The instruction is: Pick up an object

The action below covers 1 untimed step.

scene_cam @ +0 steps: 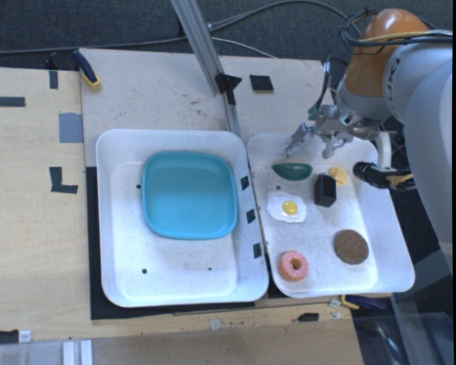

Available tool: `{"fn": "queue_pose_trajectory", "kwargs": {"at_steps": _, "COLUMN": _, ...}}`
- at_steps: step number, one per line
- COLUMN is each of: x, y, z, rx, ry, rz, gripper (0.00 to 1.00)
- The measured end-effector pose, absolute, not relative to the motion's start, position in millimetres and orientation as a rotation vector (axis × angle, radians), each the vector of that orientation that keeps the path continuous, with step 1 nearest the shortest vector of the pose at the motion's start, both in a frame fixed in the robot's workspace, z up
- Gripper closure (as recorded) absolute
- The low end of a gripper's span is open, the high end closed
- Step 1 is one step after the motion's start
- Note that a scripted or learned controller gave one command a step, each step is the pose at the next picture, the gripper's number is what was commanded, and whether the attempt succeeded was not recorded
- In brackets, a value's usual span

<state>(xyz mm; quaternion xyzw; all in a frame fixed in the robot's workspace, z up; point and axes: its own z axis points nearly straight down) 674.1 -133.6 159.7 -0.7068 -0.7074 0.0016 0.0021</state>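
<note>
Nearest candidate obj: dark green bowl-like piece (292, 171), lying in the far part of the right bin (380, 276), just below the gripper (318, 141). Jaws spread wide, nothing betw. them, hovering over the bin's far edge. Close by: black block (324, 190), small yellow piece (338, 176), fried-egg toy (287, 208); donut (293, 265) and brown disc (351, 246) sit nearer the front. Left bin (121, 280) holds a teal plate (189, 195). Risk, imo: green piece is low and rounded, so jaws could slide off, or clip the bin wall or block on descent.
</note>
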Motion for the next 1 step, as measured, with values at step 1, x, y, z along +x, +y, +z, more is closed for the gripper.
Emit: {"fn": "queue_pose_trajectory", "kwargs": {"at_steps": 1, "x": 675.4, "y": -129.6, "z": 97.4, "rx": -2.218, "ry": -2.220, "rz": 0.005, "gripper": 0.00}}
